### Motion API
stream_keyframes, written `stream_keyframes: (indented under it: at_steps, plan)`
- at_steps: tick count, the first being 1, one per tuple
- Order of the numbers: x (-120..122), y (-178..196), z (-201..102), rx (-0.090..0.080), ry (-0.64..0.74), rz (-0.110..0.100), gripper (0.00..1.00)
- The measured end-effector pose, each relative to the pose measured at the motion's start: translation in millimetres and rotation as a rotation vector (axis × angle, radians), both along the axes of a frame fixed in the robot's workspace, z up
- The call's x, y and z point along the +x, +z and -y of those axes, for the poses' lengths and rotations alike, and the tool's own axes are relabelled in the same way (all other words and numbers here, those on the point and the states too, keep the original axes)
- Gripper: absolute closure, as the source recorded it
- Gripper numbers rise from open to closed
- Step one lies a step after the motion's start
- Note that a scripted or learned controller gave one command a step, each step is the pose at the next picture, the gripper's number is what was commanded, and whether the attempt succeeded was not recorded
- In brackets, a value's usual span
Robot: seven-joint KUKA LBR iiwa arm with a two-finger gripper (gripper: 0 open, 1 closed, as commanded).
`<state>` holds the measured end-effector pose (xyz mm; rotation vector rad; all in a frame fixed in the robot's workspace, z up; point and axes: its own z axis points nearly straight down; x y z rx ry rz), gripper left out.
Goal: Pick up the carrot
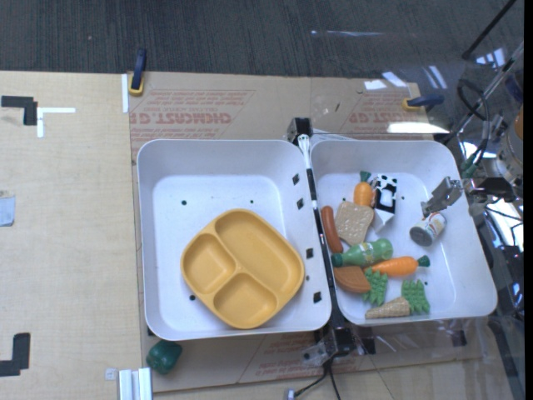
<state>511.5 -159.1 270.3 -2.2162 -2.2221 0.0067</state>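
Camera view, looking down on both bins. I am logging what I am seeing.

Left bin (158, 223): centre-left of the frame, holding a yellow divided plate (241, 267) and nothing else I can make out.

Right bin (462, 261): centre-right, crowded with toy food. The carrot (394, 266) is lying on its side in the lower middle of this bin, orange body pointing left, green top to the right. It is touching a green bottle (364, 253) at its upper left and sitting just above a leafy green piece (414, 296). A slice of bread (355, 222), a sausage (331, 227), a small orange fruit (363, 193) and a black-and-white carton (384, 192) are lying further up. A small tin can (427, 228) is resting near the right wall.

Gripper (441, 197): hanging over the right side of the right bin, just above the can, well apart from the carrot. I am not able to tell how it is set; nothing is visibly in it.

Step in hand, as I am judging it: the approach, with the grasp not yet made. The next move is calling for a shift toward the lower left, centring over the carrot's body while avoiding the bottle.
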Motion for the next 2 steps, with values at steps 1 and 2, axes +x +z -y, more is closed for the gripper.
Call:
stream_keyframes:
  at_steps: [1,2]
  plan:
    - [-34,-141,0,0.001,-0.194,-0.001,0.00]
    - [-15,-182,9,-0.001,-0.549,0.000,0.00]
